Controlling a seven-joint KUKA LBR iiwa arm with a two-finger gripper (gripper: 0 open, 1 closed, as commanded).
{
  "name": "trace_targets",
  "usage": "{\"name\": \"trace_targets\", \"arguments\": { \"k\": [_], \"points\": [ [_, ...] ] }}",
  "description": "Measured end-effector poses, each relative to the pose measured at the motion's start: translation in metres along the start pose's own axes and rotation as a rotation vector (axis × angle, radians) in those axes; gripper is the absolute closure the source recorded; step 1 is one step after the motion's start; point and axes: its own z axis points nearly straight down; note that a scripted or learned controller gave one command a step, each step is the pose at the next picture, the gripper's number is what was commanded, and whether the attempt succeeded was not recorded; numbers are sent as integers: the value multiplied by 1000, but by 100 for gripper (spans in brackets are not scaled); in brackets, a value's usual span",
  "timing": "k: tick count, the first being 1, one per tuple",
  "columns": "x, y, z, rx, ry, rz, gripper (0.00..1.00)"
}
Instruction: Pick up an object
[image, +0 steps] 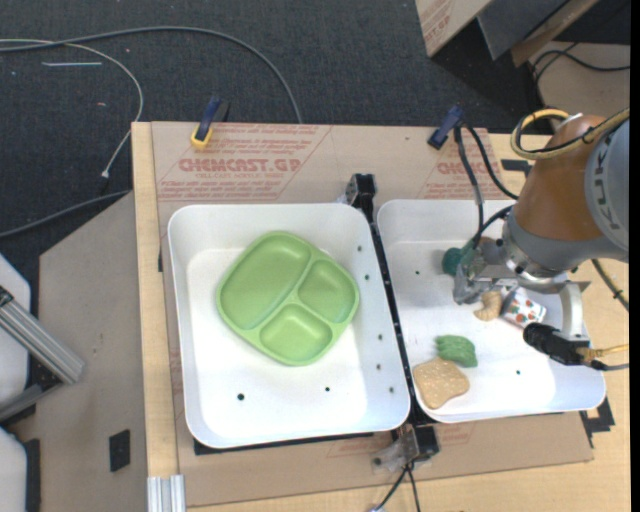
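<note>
- Nearest to us, at the near edge of the right bin (570, 395), lies a tan biscuit-like piece (440, 382), flat on the floor of the bin and close to the wall shared with the left bin.
- Just beyond it we see a small green lump (457, 348), lying very close to the tan piece; we cannot tell whether they touch.
- We see the jaws (487, 300) low over the middle of the right bin, under the grey arm (570, 200) with its orange band, which comes in from the right.
- A small tan object (487, 307) sits right at the jaws, but we cannot tell whether it is pinched or merely lies beneath them, nor how wide the jaws stand.
- Beside it to the right lies a white-and-red item (520, 310), and a teal object (456, 260) rests at the left of the wrist, toward the far side.
- We judge the small tan object to be the pick target, since the jaws are placed directly over it.
- In the left bin (200, 400) a green divided plate (288, 297) lies flat, well apart from the arm, so we judge it plays no part now.
- Both bins rest on a cardboard sheet (250, 150) covering the counter.
</note>
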Motion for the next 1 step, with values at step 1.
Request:
{"name": "trace_targets", "arguments": {
  "k": [1],
  "points": [
    [-3, 1, -44, 0, 0, 1, 100]
  ]
}}
